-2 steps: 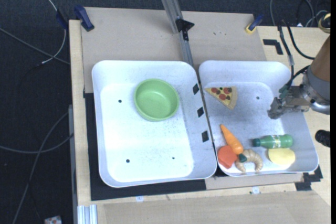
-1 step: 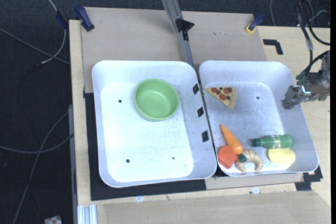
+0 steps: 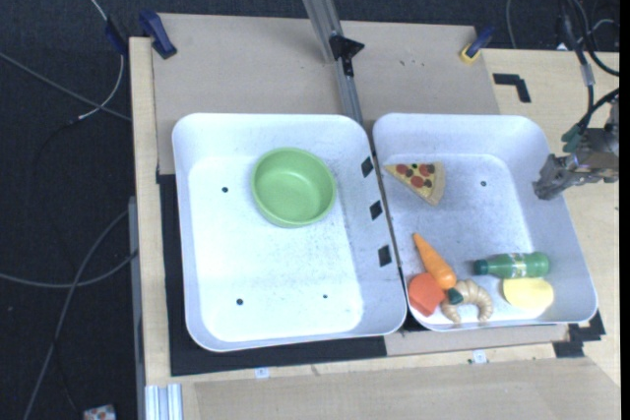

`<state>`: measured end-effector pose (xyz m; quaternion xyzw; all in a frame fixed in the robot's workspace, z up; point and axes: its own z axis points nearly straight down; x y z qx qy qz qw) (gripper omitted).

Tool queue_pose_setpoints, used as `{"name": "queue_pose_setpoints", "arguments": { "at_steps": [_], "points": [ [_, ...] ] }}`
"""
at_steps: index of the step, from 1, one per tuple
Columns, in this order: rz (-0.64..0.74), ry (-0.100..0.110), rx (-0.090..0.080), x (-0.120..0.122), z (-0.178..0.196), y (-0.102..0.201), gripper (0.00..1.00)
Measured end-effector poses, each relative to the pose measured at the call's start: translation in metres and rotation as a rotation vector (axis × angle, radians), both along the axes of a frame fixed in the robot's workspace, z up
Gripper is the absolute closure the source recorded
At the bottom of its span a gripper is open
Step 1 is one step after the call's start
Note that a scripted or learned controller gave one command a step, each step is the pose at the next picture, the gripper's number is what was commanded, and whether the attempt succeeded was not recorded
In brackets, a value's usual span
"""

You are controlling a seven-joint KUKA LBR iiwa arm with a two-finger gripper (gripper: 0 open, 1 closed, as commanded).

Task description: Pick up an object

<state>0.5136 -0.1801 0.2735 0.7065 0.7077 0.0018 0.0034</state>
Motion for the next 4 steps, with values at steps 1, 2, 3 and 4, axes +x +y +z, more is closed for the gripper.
{"name": "queue_pose_setpoints", "arguments": {
  "at_steps": [1, 2, 3, 4],
  "points": [
    [0.005, 0.002, 0.003, 0.016, -0.001, 0.052, 1.0],
    [0.005, 0.005, 0.004, 0.02, 0.004, 0.106, 1.0],
    [0.005, 0.005, 0.004, 0.031, -0.002, 0.167, 1.0],
    [0.004, 0.022, 0.007, 0.029, -0.023, 0.223, 1.0]
  ]
}}
